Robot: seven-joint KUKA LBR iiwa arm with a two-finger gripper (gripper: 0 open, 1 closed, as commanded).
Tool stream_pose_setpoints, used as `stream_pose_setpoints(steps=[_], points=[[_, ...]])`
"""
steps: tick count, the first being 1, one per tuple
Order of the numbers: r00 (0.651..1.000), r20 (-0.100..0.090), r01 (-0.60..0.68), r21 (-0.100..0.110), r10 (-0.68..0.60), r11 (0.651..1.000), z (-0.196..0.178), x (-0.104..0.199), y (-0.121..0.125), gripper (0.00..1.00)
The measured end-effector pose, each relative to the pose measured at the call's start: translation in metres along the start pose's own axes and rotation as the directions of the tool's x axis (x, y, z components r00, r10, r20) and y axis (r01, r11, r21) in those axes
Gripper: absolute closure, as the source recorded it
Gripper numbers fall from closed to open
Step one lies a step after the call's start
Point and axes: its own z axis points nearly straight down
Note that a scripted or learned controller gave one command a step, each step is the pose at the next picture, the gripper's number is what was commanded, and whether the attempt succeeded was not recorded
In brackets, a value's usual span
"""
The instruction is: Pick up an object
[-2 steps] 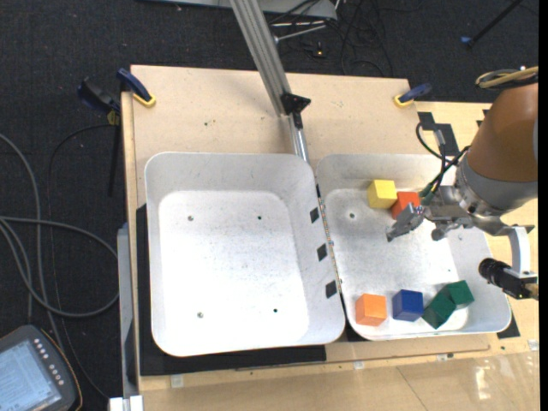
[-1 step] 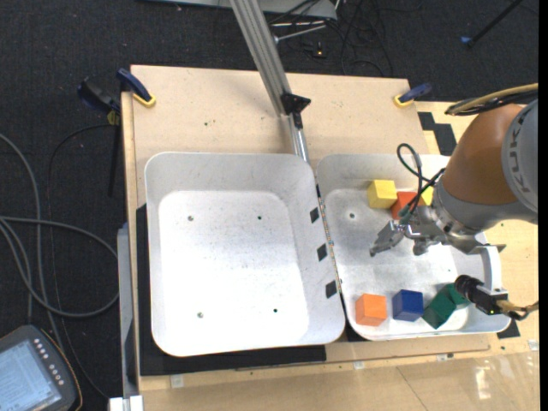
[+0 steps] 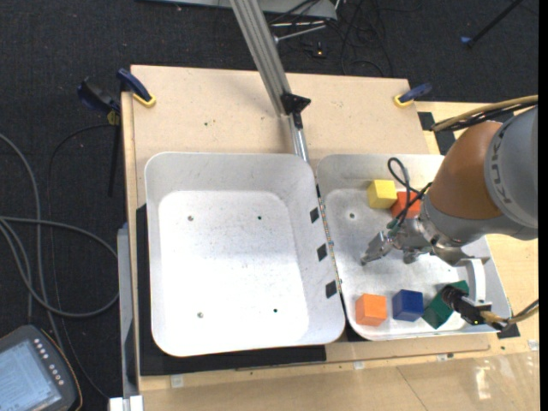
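Observation:
My gripper (image 3: 377, 250) hangs over the middle of the right bin (image 3: 351, 174), pointing left, with bare bin floor beneath its tip. A yellow block (image 3: 383, 193) and a red-orange block (image 3: 405, 202) lie just behind it, close to the wrist. Along the bin's front edge sit an orange block (image 3: 371, 308), a blue block (image 3: 408, 305) and a green block (image 3: 438, 308). I see nothing carried at the gripper's tip. The arm's grey and orange body (image 3: 479, 187) covers the right part of this bin.
The left bin (image 3: 171, 187) lies beside the right one, and their rims overlap in the middle. A metal pole (image 3: 265, 58) slants in from the top towards the bins' shared edge. Clamps sit at the bench's back corners.

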Motion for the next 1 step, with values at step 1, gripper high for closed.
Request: stream_pose_setpoints(steps=[1], points=[[1.000,0.000,-0.001,-0.003,0.001,1.000,-0.0117,-0.0003,0.0006,1.00]])
